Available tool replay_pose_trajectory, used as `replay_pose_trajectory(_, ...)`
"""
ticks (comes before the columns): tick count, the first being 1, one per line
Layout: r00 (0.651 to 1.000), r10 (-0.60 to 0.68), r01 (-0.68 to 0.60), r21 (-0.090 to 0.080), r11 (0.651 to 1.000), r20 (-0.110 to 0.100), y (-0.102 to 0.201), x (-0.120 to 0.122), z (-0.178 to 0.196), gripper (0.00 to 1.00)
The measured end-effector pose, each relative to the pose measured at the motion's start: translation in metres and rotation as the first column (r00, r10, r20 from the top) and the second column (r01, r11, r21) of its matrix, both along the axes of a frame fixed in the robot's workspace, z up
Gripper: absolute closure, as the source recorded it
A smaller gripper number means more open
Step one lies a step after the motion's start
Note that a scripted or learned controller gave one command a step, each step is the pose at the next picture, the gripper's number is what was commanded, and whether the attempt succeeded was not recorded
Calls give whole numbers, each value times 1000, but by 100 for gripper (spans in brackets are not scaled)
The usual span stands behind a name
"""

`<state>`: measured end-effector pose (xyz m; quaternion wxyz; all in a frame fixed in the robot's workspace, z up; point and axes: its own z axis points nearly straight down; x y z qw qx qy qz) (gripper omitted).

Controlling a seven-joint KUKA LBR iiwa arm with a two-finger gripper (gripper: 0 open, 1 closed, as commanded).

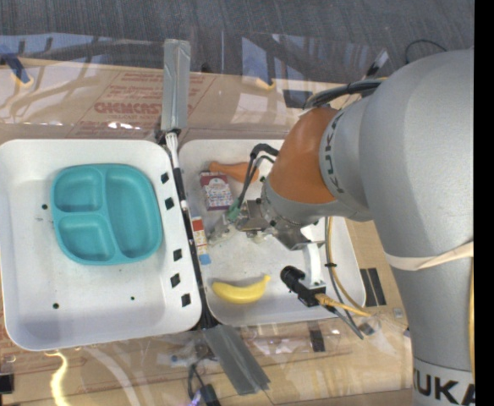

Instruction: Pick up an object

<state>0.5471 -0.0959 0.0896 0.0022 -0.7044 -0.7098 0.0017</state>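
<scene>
The right bin (230, 311) holds a yellow banana (240, 289) near its front edge, a small red and white packet (216, 190) toward the back left, and an orange carrot-like piece (231, 170) at the back. The arm reaches in from the right, and my gripper (245, 218) hangs low over the middle of this bin, just right of the packet and above the banana. A greenish bit shows at its tip, too small to identify. The arm hides the right part of the bin.
The left bin (14, 294) holds a teal divided plate (107, 211) in its back half. A row of black clips runs along the wall between the bins (182, 252). Brown cardboard lies behind both bins.
</scene>
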Motion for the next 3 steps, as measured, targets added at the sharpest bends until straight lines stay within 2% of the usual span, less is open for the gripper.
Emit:
replay_pose_trajectory(1, 1000, -1, 1, 0, 1000, 0, 0, 0, 0, 0)
replay_pose_trajectory(2, 990, -140, 140, -1, 990, 1, -11, 34, 1, 0)
replay_pose_trajectory(3, 987, -158, 158, 0, 987, 1, 5, 65, 6, 0)
